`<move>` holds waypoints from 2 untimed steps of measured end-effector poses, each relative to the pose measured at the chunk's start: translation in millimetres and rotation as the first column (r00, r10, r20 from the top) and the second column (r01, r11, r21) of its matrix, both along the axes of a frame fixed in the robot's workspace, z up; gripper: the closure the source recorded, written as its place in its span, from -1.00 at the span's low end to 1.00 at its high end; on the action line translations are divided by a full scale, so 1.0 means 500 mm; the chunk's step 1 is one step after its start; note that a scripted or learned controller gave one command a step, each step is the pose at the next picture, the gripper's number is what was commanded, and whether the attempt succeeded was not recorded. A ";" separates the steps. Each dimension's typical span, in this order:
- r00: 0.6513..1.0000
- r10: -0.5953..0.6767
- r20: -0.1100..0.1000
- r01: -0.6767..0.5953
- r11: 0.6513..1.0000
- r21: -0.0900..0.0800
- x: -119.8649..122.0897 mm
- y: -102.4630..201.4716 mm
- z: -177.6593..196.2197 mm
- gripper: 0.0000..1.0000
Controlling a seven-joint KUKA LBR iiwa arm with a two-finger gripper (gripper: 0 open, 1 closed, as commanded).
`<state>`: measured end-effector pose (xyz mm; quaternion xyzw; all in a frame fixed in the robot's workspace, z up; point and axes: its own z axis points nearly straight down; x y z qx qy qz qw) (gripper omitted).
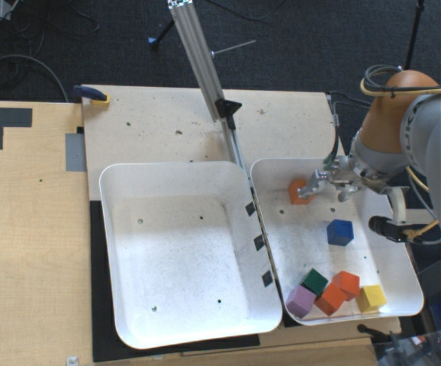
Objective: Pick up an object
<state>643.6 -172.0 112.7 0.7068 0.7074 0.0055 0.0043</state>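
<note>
Reaching into the right bin (411, 300), the gripper (312, 190) met the orange block (300, 192); whether its fingers pinched it I couldn't tell

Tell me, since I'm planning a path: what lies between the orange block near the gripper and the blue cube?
Only bare white bin floor between the orange block and blue cube, in the camera view.

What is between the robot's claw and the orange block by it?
Nothing visible. The gripper sits right beside the orange block near the back of the right bin. The blue cube and the other blocks lie nearer the front, out of the way.
</note>
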 end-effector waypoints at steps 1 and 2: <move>1.000 0.003 0.001 -0.003 1.000 -0.001 0.000 0.001 0.000 -1.00; 1.000 0.003 -0.010 -0.003 1.000 -0.001 0.014 0.060 0.069 -1.00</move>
